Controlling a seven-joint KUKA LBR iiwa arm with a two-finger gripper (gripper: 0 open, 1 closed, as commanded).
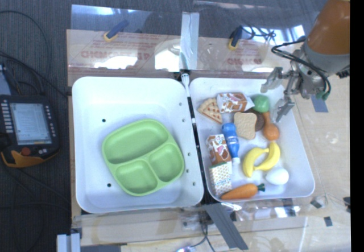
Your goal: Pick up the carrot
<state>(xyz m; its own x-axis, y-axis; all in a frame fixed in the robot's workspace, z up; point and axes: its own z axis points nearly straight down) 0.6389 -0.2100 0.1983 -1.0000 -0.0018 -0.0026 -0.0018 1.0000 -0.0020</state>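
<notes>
Clearly the pick has hardly begun. Starting at the left, the left bin (85,148) holds just a green divided plate (143,156), which plays no part here. Across the divider, the right bin (301,174) is crowded with toy food — a waffle (210,110), a blue bottle (231,139), a slice of bread (245,124), a banana (263,158), an egg (277,176) — and the carrot (241,191) lies flat along the bin's near edge, its green stem end pointing toward the egg, untouched. Farther right, the gripper (282,93) hovers above the bin's far right corner, well apart from the carrot. Its fingers (282,110) are spread wide and grasp nothing, the nearer one hanging just beside a green ball (261,103). By my reading, everything is left to do: travel toward the near edge, descend, close and lift.
</notes>
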